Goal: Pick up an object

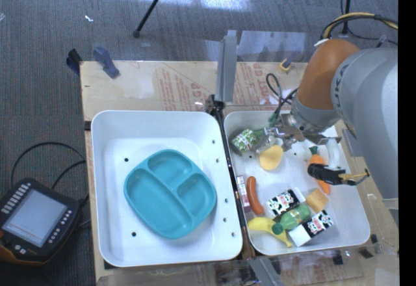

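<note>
- Grey arm reaching in over the right bin, covering its far right corner; little open room there, so scraping the far rim looks the main danger on any lift.
- Left bin holding just a teal divided plate near its middle; wide bare floor along its far edge and left side for setting down.
- Near edge of the right bin crowded: two cow-print cartons, green bottle, banana touching or nearly so; likely to drag a neighbour.
- Gripper low at the far left corner, just beside a green can and yellow piece; cannot tell pincer state, nothing seen held.
- Red sausage near the left wall, awkward for descent.
</note>
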Controlling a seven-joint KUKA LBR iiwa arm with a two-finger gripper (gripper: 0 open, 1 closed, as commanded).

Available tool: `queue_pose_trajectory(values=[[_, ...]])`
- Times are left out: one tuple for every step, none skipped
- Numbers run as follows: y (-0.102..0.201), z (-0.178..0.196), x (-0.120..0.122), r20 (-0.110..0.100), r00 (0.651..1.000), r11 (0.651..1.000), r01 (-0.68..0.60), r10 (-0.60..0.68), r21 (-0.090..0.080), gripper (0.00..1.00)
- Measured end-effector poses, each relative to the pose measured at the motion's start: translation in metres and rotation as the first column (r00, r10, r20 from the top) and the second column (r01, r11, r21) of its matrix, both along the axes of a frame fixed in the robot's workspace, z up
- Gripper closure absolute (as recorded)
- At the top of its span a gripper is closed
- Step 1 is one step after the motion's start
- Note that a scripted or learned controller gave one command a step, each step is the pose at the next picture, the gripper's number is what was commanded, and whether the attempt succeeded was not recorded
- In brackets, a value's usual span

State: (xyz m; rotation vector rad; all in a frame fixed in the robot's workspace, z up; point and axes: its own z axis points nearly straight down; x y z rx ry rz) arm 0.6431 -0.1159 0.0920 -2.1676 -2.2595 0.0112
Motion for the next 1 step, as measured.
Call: queue_pose_trajectory(values=[[0.0785,0.1313,-0.0273,0.007,0.999,0.999,-0.047,0.047,-0.001,1.0]])
